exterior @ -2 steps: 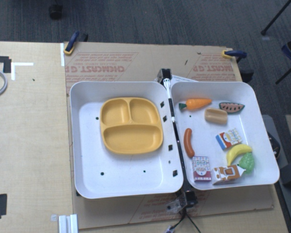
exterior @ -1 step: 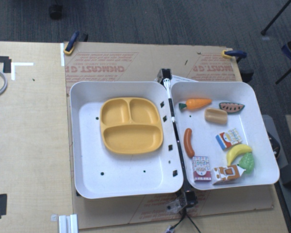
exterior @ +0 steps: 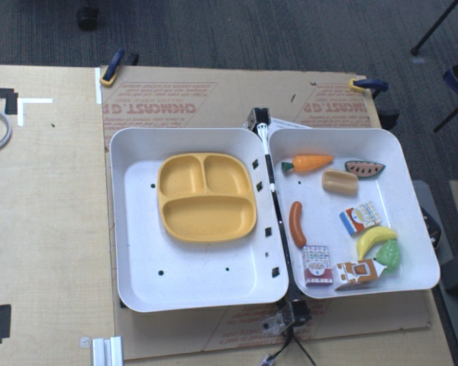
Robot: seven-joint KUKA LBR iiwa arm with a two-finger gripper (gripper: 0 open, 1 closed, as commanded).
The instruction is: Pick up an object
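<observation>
Seen from above at a slant, two shallow white bins sat side by side on a sheet of brown cardboard (exterior: pixel 175 101) laid over a pale wooden bench (exterior: pixel 46 227). The left bin (exterior: pixel 130 280) held one thing, a yellow plate (exterior: pixel 207 197) divided into three compartments, lying flat toward the bin's far half. The right bin (exterior: pixel 324 212) held all the small toy foods that could be picked up. Along its far side lay an orange carrot (exterior: pixel 311 162) with its green end pointing left, then a watermelon slice (exterior: pixel 364 168) to its right, with a tan bread roll (exterior: pixel 340 182) just in front of and between them. A red sausage (exterior: pixel 296 224) lay lengthwise near the bin's left wall, apart from the rest. Toward the right wall sat a small blue and white carton (exterior: pixel 360 218), and just nearer than it a yellow banana (exterior: pixel 375 239) touching a green vegetable (exterior: pixel 390 255). At the near edge a pink carton (exterior: pixel 317 266) stood beside an orange carton (exterior: pixel 356 274), which touched the green vegetable. A blue and yellow clamp (exterior: pixel 113 65) gripped the cardboard's far left corner, and a second clamp (exterior: pixel 369 86) its far right corner. Dark grey carpet (exterior: pixel 252 21) lay beyond the bench. Whether the gripper was spread or pressed together could not be told.
</observation>
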